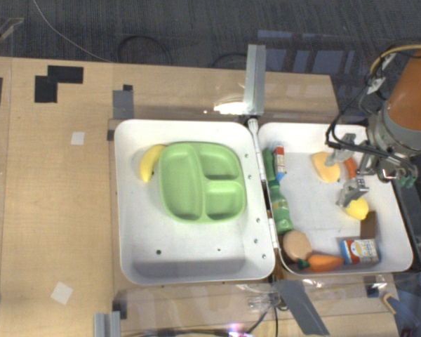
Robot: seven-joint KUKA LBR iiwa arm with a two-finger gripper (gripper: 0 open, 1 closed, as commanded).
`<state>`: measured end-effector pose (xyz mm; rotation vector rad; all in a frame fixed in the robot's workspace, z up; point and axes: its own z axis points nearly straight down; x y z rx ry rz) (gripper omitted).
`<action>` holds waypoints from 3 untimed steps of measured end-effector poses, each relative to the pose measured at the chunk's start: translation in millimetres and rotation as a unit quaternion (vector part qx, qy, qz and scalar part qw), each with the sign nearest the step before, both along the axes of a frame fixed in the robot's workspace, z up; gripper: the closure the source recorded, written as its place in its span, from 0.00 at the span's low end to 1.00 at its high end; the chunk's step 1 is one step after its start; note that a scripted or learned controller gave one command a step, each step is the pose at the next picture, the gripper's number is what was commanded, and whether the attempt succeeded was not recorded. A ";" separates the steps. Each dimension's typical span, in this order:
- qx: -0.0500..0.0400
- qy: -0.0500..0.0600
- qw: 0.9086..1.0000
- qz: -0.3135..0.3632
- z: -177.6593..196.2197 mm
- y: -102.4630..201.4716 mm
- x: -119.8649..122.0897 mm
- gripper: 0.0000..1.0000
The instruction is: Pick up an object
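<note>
Along the right bin's (405, 248) near edge lie a carrot (325, 262) and small carton (358, 250). Farther in, the yellow lemon (357, 208) sits directly under the gripper (354, 190), touching its tip; whether the claw is spread or closed cannot be told.

light: bright, even — glare: bench (228, 107) hotspot | shadows: soft | focus: perhaps slightly soft — low detail
</note>
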<state>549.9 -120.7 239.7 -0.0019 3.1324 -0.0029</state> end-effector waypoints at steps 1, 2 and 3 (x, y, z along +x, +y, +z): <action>0.001 0.002 0.992 0.123 -107.9 -9.6 69.2 0.00; -0.001 -0.002 0.989 0.145 -150.7 -37.1 121.1 0.00; 0.000 -0.001 0.993 0.120 -151.0 -18.7 74.1 0.00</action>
